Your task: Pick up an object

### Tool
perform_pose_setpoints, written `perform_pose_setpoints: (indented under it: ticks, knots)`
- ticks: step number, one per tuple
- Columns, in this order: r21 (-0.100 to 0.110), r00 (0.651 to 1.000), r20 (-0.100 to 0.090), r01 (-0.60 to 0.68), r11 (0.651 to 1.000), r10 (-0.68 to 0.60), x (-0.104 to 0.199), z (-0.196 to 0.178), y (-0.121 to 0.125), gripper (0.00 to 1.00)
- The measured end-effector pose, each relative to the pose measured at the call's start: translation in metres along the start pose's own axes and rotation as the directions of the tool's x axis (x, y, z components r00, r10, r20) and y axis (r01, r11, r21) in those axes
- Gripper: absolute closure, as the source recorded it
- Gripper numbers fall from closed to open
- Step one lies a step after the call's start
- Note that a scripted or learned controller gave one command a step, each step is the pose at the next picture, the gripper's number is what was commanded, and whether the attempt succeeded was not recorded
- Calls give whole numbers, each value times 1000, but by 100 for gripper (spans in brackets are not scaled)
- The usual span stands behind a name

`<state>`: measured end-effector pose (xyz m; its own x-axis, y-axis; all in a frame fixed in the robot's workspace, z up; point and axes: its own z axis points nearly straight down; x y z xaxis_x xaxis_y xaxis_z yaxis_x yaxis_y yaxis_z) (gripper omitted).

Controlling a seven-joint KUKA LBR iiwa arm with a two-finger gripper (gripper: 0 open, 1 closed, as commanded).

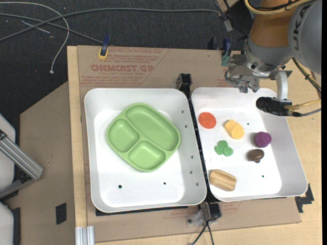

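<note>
Right bin (286, 180) holds all the pickables. Gripper (249, 86) hangs over its far edge; can't tell how wide it's open, nothing visibly held. Nearest target: yellow piece (234, 129), just below-left toward the camera, long axis running diagonally.

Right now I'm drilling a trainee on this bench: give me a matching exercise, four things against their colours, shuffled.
Things:
1. divided plate
2. round disc
3. ball
4. bread roll

Colours:
A. purple
B. tan
C. light green
D. orange-red

Pairs: 1-C, 2-D, 3-A, 4-B
</note>
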<state>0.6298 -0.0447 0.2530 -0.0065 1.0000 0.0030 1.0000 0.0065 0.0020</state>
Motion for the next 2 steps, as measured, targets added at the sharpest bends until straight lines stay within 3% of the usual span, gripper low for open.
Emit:
perform_pose_setpoints:
  ticks: [2]
  knots:
    - [5, 1000, 0, 0, 1000, 0, 110, 8, 4, 100]
